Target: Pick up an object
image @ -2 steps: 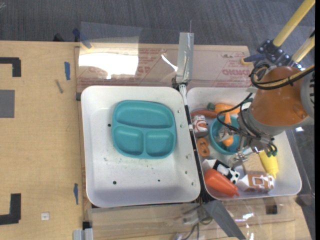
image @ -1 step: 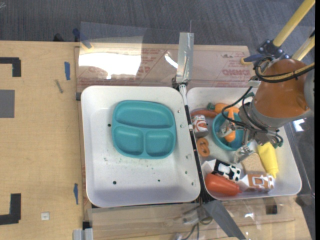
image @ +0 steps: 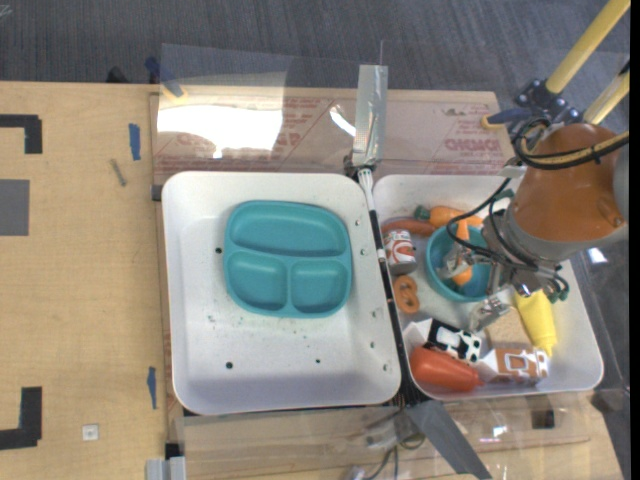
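Overhead, the gripper (image: 490, 293) hung low inside the right bin (image: 590, 353), its orange-banded wrist blocking much of the view — whether it was parted or closed, or had hold of anything, could not be told from this angle. Just to its left sat a teal bowl (image: 452, 268), touching or nearly touching the tool. Immediately to its right lay a yellow object (image: 537, 320), tilted lengthwise. Below it rested a black-and-white cow toy (image: 460, 345), a red-orange vegetable toy (image: 443, 368) and a small carton (image: 518, 363). Further left, by the bin's wall, stood a small red-and-white can (image: 400, 250). Well away to the left — in the left bin (image: 190, 298) — lay a teal divided plate (image: 288, 258).
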Controlling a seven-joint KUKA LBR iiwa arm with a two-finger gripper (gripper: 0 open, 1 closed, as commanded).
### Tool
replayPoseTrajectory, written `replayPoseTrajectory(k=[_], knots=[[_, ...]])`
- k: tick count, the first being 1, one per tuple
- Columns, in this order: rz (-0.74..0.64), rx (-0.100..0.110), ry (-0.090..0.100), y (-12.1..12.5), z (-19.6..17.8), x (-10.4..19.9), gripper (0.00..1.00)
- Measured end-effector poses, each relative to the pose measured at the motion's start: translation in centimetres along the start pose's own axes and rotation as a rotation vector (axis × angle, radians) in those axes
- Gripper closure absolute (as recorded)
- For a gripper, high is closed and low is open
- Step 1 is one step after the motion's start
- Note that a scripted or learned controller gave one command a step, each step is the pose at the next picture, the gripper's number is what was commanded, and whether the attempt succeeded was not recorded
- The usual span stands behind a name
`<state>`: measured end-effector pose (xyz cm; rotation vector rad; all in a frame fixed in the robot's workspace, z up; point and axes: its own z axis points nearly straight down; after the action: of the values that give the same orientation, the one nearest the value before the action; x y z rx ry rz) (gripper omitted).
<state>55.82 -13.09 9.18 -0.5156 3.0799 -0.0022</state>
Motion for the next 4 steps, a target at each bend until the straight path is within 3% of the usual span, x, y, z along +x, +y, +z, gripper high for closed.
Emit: replayPoseTrajectory(k=[1, 2, 3, 4], knots=[[0.101, 0.006, 0.0, 2.6, -0.1, -1.9, 0.0], [0.149, 0.003, -0.001, 1.9, 0.0, 1.3, 0.0], [0.106, -0.02, 0.073, 0.7, 0.4, -6.3, 0.0], [0.205, 0.001, 0.004, 1.6, 0.1, -3.9, 0.0]])
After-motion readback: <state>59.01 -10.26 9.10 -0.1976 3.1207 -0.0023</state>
